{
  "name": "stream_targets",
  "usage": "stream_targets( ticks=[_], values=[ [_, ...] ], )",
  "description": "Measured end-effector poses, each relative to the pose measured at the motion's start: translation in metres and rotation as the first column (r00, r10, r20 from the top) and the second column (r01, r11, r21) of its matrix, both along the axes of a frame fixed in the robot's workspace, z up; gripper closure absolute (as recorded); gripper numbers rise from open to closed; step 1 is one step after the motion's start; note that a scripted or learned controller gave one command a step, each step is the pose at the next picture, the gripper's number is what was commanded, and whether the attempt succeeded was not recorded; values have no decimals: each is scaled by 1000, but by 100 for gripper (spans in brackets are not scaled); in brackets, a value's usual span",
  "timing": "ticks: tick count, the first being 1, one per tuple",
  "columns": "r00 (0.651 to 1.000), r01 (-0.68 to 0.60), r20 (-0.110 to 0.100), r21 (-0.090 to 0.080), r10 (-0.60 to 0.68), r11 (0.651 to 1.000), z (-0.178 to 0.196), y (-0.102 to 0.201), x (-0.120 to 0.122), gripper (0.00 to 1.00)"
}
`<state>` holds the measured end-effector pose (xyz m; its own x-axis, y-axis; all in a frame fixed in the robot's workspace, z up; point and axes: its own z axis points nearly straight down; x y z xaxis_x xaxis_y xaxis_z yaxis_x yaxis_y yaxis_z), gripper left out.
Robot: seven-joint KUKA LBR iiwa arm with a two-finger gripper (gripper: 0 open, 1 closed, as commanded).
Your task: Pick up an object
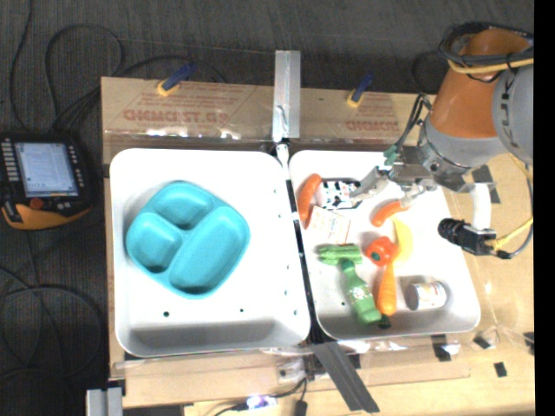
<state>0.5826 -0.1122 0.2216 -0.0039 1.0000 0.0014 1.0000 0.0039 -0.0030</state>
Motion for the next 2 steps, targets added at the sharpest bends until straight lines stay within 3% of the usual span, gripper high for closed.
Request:
stream_targets(
  ticks=[1, 2],
  values=[
    [989, 150, -1, -3, -150, 989, -85, -52, -10, 0],
    [1000, 13, 2, 1, -13, 1000, -127, -90, -14, 0]
  ],
)
